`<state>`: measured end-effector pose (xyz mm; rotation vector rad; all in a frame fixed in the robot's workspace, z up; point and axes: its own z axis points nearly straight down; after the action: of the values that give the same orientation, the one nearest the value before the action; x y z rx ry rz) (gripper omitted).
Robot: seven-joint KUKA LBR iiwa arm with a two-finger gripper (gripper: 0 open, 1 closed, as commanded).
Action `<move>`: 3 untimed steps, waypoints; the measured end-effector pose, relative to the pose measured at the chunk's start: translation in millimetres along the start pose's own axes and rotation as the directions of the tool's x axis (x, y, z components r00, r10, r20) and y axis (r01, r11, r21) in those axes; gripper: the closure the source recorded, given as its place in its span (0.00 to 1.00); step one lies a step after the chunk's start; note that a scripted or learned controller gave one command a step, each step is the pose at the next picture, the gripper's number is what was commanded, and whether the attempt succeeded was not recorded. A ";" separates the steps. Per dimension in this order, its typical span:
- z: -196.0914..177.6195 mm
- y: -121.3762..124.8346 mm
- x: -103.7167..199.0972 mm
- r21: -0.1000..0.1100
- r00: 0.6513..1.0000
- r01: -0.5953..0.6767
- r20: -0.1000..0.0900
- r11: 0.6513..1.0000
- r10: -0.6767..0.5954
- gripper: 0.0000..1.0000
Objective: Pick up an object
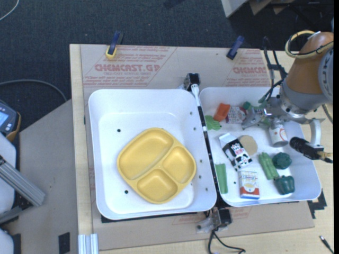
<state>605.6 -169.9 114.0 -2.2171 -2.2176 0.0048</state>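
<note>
Left bin (100, 142) holds one yellow divided tray (156, 165), three compartments, lying flat near the middle. Right bin (312, 187) is the cluttered one and holds the candidates for the pick: at its left edge a small green piece (212, 124) far and a long green stick (221, 178) near; then an orange-red block (222, 111), a black-and-white carton (237, 153) touching a tan round disc (248, 144), a small red-and-white box (249, 184) at the near side, a green ridged vegetable (267, 166), a dark green round lid-like item (282, 160), a green pepper-like item (285, 184), and a white cup-like cylinder (277, 135). Gripper (260, 115) hangs over the far part of the right bin, just beside the orange-red block and some small mixed bits; its metal parts blur into the clutter, so cannot tell how the jaws stand and nothing is visibly between them. No object is picked yet, judging by this. To do the step well: pick an isolated target, likely the orange-red block, centre over it, descend straight, avoid nudging neighbours or the bin wall.
</note>
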 end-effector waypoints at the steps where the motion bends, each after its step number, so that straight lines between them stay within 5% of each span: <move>1: 29.6 1.8 5.5 -0.004 1.000 0.004 -0.008 1.000 -0.004 0.00; 2: 18.1 1.7 2.9 -0.007 1.000 0.003 -0.001 1.000 -0.003 1.00; 3: -41.1 3.8 12.0 -0.014 1.000 0.002 0.004 1.000 -0.001 1.00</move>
<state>609.7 -157.9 155.1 -2.2246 -2.2284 -0.0059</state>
